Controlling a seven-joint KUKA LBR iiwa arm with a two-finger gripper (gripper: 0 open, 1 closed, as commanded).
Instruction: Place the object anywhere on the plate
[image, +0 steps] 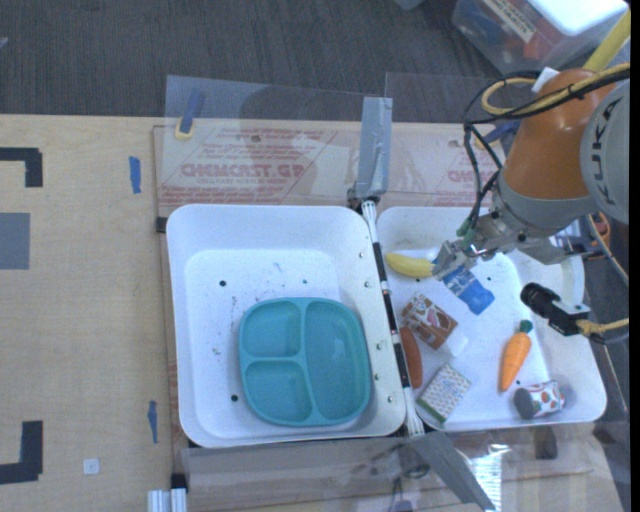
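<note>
gripper: low in right bin, at the banana's right tip; finger state can't tell
banana: upper-left of right bin, long axis roughly left-right
neighbours: blue packet, brown carton, green box, carrot, sausage
plate: teal, three compartments, left bin; bin walls between it and banana

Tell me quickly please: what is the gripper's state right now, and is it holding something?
Gripper: cannot be told. It sits low in the right bin, next to the banana and above a blue packet.
</note>
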